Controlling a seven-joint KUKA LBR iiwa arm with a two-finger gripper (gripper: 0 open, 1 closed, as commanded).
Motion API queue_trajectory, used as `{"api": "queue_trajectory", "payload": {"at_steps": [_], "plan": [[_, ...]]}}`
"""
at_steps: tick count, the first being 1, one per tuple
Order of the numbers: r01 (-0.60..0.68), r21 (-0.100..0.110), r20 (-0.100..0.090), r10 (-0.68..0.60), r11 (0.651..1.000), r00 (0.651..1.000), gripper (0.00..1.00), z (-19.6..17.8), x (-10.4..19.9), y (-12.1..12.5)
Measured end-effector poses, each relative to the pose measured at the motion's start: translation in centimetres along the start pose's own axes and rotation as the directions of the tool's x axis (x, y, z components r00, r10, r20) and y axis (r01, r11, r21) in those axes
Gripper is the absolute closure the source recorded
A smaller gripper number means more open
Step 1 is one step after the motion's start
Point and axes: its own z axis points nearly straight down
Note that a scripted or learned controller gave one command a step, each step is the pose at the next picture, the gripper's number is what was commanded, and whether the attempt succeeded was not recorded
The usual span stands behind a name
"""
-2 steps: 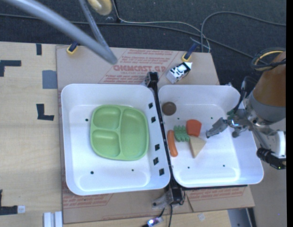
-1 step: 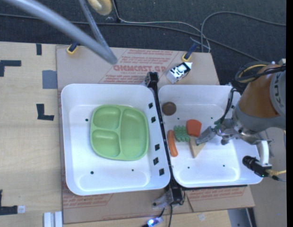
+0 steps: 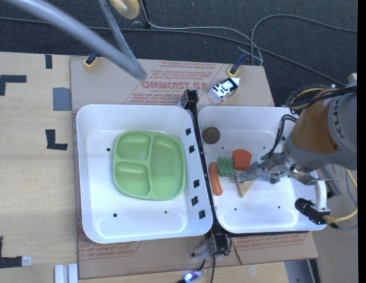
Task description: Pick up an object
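Observation:
In the right bin [image 3: 262,214] lie several small items. A brown round piece [image 3: 211,135] sits near the far left corner. A red-orange block [image 3: 242,157] lies beside a green ridged piece [image 3: 225,166], and an orange carrot-like stick [image 3: 215,180] runs along the left wall. A tan wedge [image 3: 244,187] lies near the middle. My gripper [image 3: 252,173] reaches in from the right and sits low over the wedge's upper end, just below the red-orange block. The wedge's top is partly covered by it.
The left bin [image 3: 94,211] holds a green divided plate [image 3: 150,164]. A black divider with clips [image 3: 198,158] joins the two bins. The arm's orange band [image 3: 313,128] and cables hang over the right bin's right edge. A grey pole [image 3: 65,19] crosses the upper left.

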Motion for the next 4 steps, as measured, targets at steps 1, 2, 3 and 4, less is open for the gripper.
{"api": "queue_trajectory", "payload": {"at_steps": [1,2,3,4], "plan": [[0.001,-0.010,0.002,-0.001,1.000,1.000,1.00,-1.6,0.0,0.3],[-0.001,-0.003,0.007,0.002,1.000,1.000,1.00,-7.3,-0.8,-0.1],[0.000,-0.005,0.007,0.000,1.000,1.000,1.00,-13.4,-0.3,-0.4],[0.000,0.000,0.005,0.000,1.000,1.000,1.00,-14.1,-0.2,-0.4]]}}
